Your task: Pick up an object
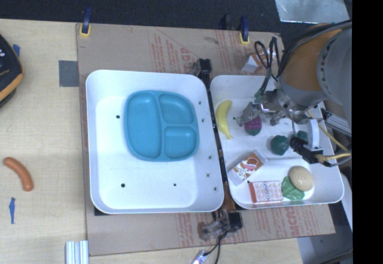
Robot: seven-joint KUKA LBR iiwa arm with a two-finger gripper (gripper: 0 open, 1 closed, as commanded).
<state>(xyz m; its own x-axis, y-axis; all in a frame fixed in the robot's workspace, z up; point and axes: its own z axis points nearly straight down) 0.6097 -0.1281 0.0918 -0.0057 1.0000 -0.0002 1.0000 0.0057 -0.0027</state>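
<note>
Hovering low over the right bin, your end effector sits right on the purple object, so this looks like the approach-to-grasp step; you can't tell from here whether it's apart or together, so next it needs a clean close and a straight lift. Count in that bin: one banana, one purple object, one dark green ball, two small cartons, one burger-like toy; left bin has one blue divided plate.
</note>
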